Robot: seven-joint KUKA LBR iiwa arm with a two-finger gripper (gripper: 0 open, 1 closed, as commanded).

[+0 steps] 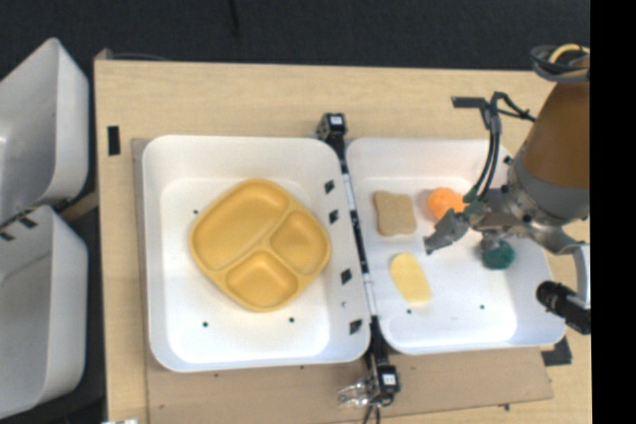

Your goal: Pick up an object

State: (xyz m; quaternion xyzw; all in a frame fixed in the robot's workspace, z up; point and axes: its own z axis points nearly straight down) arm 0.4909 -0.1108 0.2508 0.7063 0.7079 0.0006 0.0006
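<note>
Start at the near edge of the right bin point(397, 338). The closest thing to you is a pale yellow oblong piece point(409, 278), lying flat at about seven o'clock in that bin, apart from everything else. A little further in, at about four o'clock, sits a small teal object point(498, 256). It looks rounded and dark green-blue, and its upper part is hidden under the arm's hardware.

Just above it hangs the gripper point(475, 225), low over the bin's middle right, between the teal object and an orange ball point(443, 203). You cannot tell from this angle whether it is spread or closed, because the wrist and cables cover too much. Nothing shows clearly as held in it, so judge the pick as not yet done. The approach looks made, while the grasp and the lift are left.

Further back, at about eleven o'clock from the bin's centre, a tan slab point(395, 212) lies flat, like a slice of bread with soft corners. The orange ball is just to its right, at about one o'clock, small, round and bright, close to the gripper's near side. A ball like that is likely to roll if nudged. The teal object and the ball are the two candidates nearest the gripper. Which one is meant cannot be read here.

Across the divider at nine o'clock, the left bin point(159, 313) holds a yellow divided plate point(260, 243), well away from the arm point(556, 144).
</note>
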